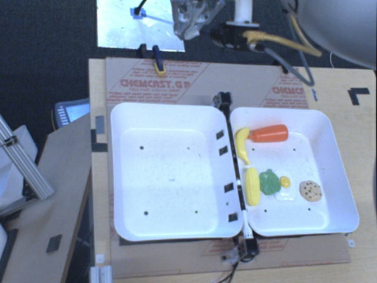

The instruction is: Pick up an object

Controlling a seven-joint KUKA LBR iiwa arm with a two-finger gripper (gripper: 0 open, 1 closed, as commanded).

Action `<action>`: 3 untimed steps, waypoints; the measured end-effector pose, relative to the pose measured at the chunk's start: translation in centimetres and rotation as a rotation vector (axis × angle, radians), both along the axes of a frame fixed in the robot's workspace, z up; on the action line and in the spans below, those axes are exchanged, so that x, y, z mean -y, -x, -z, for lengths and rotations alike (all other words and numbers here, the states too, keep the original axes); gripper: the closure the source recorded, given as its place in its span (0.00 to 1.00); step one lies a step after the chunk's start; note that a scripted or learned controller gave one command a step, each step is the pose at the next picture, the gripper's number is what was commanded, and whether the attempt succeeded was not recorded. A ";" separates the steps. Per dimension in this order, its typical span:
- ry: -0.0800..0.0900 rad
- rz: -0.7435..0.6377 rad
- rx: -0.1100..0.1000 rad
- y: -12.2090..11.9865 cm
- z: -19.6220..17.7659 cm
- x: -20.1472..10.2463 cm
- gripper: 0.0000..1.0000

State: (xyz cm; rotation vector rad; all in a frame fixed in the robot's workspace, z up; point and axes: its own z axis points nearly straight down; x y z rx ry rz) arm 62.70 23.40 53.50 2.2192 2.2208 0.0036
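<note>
Where board (177, 84) reads CHEMCAST GP | fingers (189, 23) above it, state unclear | carrot (269, 134) in right bin (339, 158)

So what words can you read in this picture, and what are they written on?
"CHEMCAST GP": red print on the brown protective sheet under the bins, behind the left bin.
"CHEMCAS...": the same red print behind the right bin, cut short by the sheet's edge.
More red print shows along the sheet's front edge, too blurred to read.
Large dark letters on the grey arm are cut off at the top of the picture, unreadable.
</note>
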 end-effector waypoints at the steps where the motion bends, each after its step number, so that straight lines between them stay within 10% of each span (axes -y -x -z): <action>1: 0.000 -0.005 -0.006 5.9 2.8 0.0 1.00; 3: 0.000 0.001 0.000 1.4 0.0 0.0 1.00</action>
